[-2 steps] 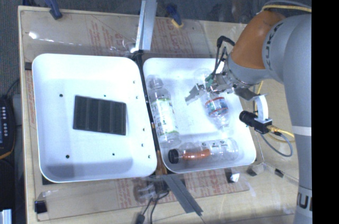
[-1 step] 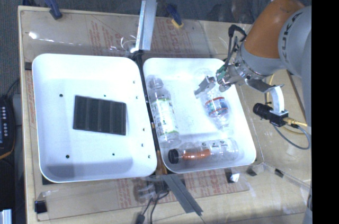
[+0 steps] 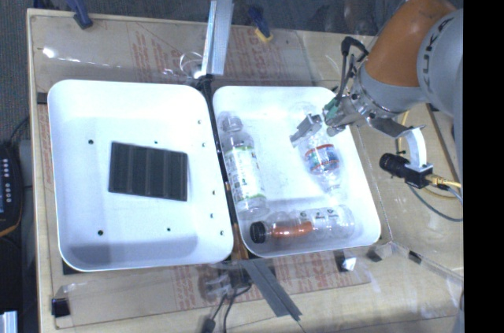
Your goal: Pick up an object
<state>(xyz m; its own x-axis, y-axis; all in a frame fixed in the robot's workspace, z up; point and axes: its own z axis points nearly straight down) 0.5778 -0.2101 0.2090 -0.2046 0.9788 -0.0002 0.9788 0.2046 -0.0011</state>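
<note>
Pincer [image 3: 309, 128] state unclear, just above clear plastic bottle [image 3: 324, 163] with colourful label, tilted in right bin [image 3: 368, 201]

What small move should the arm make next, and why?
Probably lower straight down. The gripper hangs in the right bin just above the small clear bottle with the coloured label, and nothing shows between its fingers.

Hand [image 3: 309, 127] over right bin [image 3: 362, 166], just above clear bottle [image 3: 324, 161]; black pad [image 3: 149, 171] in left bin [image 3: 67, 166].
</note>
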